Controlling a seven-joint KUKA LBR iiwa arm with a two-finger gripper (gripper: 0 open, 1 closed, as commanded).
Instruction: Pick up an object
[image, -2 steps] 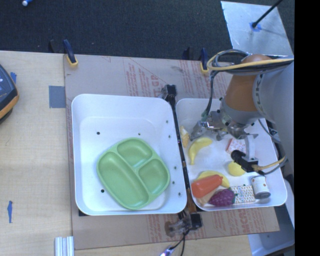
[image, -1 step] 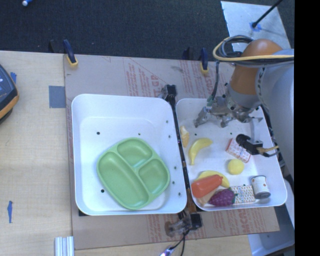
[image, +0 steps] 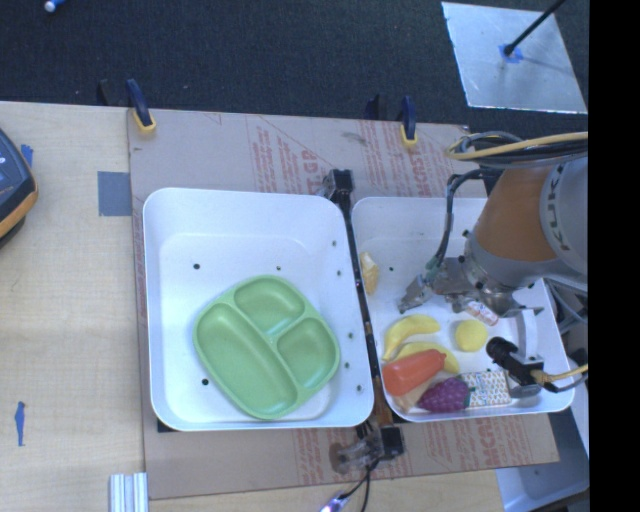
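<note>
My gripper (image: 447, 300) hangs over the middle of the right bin (image: 400, 215), open, with nothing between its fingers. Just below it lie a yellow banana (image: 411, 329) and a round yellow lemon (image: 470, 334). Nearer the front of the bin are a red pepper (image: 412, 371), a bunch of purple grapes (image: 444, 395) and a pale speckled block (image: 488, 387). A small yellow piece (image: 369, 272) rests against the bin's left wall. The grey arm with its orange band (image: 512, 215) covers the back right part of the bin.
The left bin (image: 170, 225) holds a green divided plate (image: 265, 345) at its front. A black clamp (image: 341, 184) sits where the two bins meet at the back. Blue clamps (image: 140, 105) pin the board's far edge.
</note>
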